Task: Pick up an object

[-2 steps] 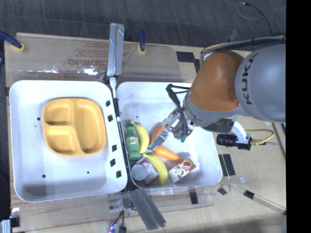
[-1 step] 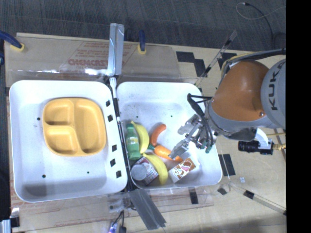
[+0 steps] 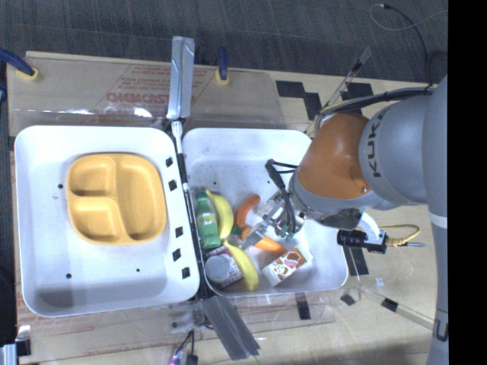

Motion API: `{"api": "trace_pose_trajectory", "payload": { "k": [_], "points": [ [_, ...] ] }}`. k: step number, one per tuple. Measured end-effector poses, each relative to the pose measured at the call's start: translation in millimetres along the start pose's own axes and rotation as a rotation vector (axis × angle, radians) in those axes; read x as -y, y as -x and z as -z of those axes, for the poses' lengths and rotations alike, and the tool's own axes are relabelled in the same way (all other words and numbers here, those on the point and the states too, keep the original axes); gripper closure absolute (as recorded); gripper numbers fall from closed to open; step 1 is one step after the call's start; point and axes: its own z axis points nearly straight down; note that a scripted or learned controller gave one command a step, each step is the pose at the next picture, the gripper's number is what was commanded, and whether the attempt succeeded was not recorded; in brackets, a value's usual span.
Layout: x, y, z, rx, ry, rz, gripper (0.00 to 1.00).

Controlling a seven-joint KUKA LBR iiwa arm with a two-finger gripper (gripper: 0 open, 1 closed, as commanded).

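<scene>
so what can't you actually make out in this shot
- Gripper: in the camera view it sits low among clutter and is too small to read.
- Orange object: partly covered by the gripper, so its shape is unclear.
- Small carton: its print is too small to read.
- Right bin: its right side lies under the arm.

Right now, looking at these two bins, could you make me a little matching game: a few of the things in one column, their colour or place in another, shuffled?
Things:
1. divided plate
2. green bottle
3. small carton
4. end effector

Descriptions:
A. low over the orange items in the right bin
B. yellow, alone in the left bin
C. by the right bin's front edge, printed with pictures
D. against the divider between the bins, beside a banana

Pairs: 1-B, 2-D, 3-C, 4-A
</scene>
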Motion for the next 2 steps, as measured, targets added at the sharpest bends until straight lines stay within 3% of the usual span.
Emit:
{"api": "trace_pose_trajectory", "payload": {
  "k": [1, 2],
  "points": [
    [-1, 0, 10, 0.001, 0.000, 0.005, 1.00],
    [-36, -5, 116, 0.005, 0.001, 0.196, 1.00]
  ]
}}
